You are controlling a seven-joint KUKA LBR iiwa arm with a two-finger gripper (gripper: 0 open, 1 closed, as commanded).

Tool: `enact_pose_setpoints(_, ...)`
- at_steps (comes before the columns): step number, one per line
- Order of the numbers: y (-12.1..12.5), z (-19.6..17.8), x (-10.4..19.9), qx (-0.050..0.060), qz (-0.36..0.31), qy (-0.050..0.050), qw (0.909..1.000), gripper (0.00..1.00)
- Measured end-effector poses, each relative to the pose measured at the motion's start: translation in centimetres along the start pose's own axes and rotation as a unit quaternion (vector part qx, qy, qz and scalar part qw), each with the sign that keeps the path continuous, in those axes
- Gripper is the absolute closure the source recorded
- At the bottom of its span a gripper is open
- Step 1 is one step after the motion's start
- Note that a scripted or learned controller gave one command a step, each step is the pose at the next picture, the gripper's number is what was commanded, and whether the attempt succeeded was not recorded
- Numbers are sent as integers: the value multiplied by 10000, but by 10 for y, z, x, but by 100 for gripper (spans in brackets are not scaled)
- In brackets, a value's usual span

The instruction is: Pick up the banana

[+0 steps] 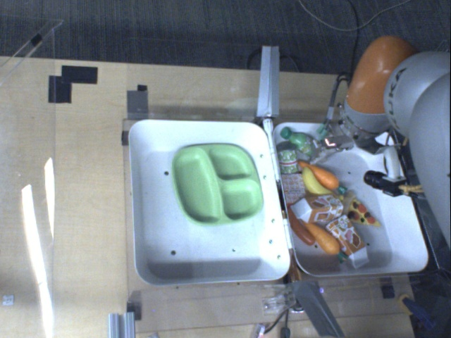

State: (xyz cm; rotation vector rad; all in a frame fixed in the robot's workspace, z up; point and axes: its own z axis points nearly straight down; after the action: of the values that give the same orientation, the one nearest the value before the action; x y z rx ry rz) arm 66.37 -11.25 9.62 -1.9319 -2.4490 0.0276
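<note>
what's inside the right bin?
The right bin holds a banana, carrots, a green bottle, a can and printed packets. Whatever lies beneath them is covered.

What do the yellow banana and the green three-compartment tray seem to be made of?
Yellow banana: probably toy plastic, judging by its smooth, even colour, though it is too small to be sure. Green three-compartment tray: moulded plastic with a soft sheen, rounded dividers and uniform colour.

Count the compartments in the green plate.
3: the green plate in the left bin has one long compartment on its left side and two smaller ones on its right, one above the other.
</note>
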Motion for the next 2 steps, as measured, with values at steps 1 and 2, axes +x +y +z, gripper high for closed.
enact_pose_setpoints(1, 3, -2, 1, -46, -11, -12, 10000, 0)
enact_pose_setpoints(2, -57, 6, 26, -214, -287, -124, 9993, 0)
